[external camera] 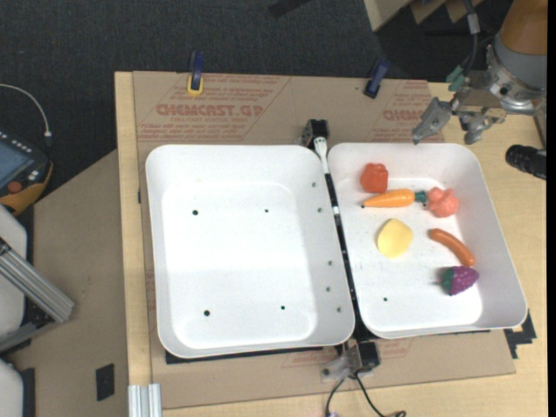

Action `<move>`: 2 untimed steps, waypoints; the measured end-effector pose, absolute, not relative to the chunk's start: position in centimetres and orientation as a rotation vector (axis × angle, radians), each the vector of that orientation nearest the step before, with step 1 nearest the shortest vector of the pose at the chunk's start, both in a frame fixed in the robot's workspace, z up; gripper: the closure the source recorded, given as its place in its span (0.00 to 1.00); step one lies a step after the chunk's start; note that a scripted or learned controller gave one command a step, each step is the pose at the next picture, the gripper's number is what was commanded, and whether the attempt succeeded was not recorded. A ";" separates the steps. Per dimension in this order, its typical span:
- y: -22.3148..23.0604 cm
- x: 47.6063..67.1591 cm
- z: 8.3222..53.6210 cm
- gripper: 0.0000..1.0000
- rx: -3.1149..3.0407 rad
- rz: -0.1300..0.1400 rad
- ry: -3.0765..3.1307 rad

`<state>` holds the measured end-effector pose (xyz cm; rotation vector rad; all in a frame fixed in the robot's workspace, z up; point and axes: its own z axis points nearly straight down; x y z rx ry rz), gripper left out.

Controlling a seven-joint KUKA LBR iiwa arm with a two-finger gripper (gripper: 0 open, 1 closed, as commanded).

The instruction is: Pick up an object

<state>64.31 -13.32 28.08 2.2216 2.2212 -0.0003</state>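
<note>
Grape (459,279) farthest below the tool (452,125); sausage (453,246), lemon (394,238), carrot (389,200) closer. Tool open, empty, above right bin's (504,259) far edge.

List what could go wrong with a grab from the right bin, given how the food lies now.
1. The carrot lies right beside the red pepper and nearly meets the pink piece, so fingers closing there may catch or shove a neighbour.
2. The purple piece sits near the right bin wall, which could block a finger.
3. The gripper hangs open above the far rim, so a straight descent may land on the rim.
</note>
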 end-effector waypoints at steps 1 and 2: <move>-13.0 56.8 18.1 0.00 2.234 -0.013 2.228; -11.4 60.2 7.9 0.00 2.224 -0.003 2.226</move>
